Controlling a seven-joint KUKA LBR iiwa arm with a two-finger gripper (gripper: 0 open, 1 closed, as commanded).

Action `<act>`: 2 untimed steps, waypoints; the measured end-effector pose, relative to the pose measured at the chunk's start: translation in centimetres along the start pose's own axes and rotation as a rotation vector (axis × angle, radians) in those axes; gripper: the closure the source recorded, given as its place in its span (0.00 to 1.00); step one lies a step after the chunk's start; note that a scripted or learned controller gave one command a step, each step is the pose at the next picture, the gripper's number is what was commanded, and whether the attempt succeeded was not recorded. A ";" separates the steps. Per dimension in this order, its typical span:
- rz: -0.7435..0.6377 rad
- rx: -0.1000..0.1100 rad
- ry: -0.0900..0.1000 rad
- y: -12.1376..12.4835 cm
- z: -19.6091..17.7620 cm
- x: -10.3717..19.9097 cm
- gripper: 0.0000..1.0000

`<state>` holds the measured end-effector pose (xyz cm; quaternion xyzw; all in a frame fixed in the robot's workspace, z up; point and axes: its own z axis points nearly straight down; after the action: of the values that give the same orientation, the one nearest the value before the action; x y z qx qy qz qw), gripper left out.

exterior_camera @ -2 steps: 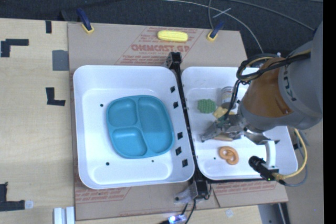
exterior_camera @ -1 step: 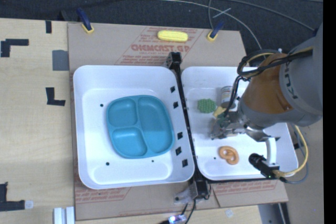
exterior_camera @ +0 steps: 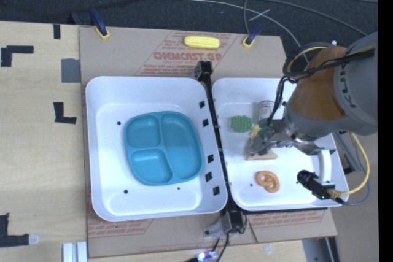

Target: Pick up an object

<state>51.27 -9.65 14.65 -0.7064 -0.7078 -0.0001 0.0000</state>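
The right bin (exterior_camera: 241, 88) holds a green bumpy object (exterior_camera: 241, 124), an orange pretzel-shaped piece (exterior_camera: 268, 181), a tan flat piece (exterior_camera: 263, 155) and a small clear cup or jar (exterior_camera: 265, 108). My gripper (exterior_camera: 260, 142) reaches in from the right and sits low over the tan piece, just right of the green object. Its dark fingers point down into the bin; the tan piece lies directly beneath them. The pretzel lies apart, nearer the front wall of the bin.
The left bin (exterior_camera: 98, 95) holds a blue divided plate (exterior_camera: 163, 147). A yellow corn-like object (exterior_camera: 201, 42) lies on the cardboard behind the bins. A black clip divider (exterior_camera: 209, 126) runs between the bins. Cables cross the dark floor at the back.
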 end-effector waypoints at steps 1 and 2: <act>0.000 -0.004 -0.001 0.5 -6.2 -0.1 1.00; 0.001 -0.001 0.000 0.6 -7.7 0.0 1.00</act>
<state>51.85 -9.69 22.37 -0.7067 -0.7075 -0.0002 -0.0003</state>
